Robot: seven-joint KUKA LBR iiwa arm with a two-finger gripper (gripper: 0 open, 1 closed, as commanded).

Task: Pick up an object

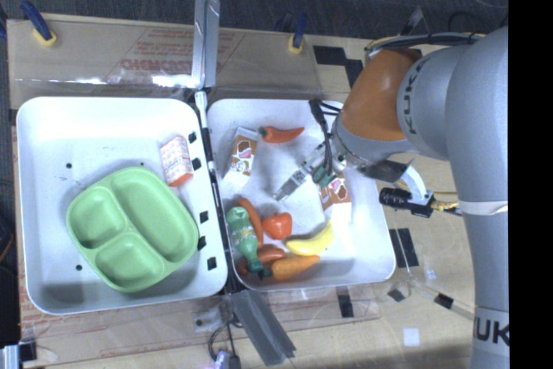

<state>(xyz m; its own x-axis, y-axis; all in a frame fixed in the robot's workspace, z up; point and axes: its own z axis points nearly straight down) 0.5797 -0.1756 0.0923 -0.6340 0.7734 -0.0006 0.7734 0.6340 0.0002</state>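
Observation:
My gripper (304, 179) hangs over the middle of the right bin (371, 268), open, with nothing between its fingers. One grey finger (290, 185) points down-left toward bare bin floor. A small juice carton (335, 193) lies just right of the gripper, partly under the wrist. Another carton (243, 155) lies to its left and a red chili pepper (282, 134) lies behind it. In front of it sit a red tomato-like piece (277, 225), a yellow banana (311, 241), an orange carrot (294, 266) and a green bottle (240, 229).
The left bin (34, 186) holds a green divided plate (130, 225) and a small red-and-white carton (175, 160). A ridge with black clips (207, 186) separates the bins. The arm's grey body (467, 125) covers the right bin's right side.

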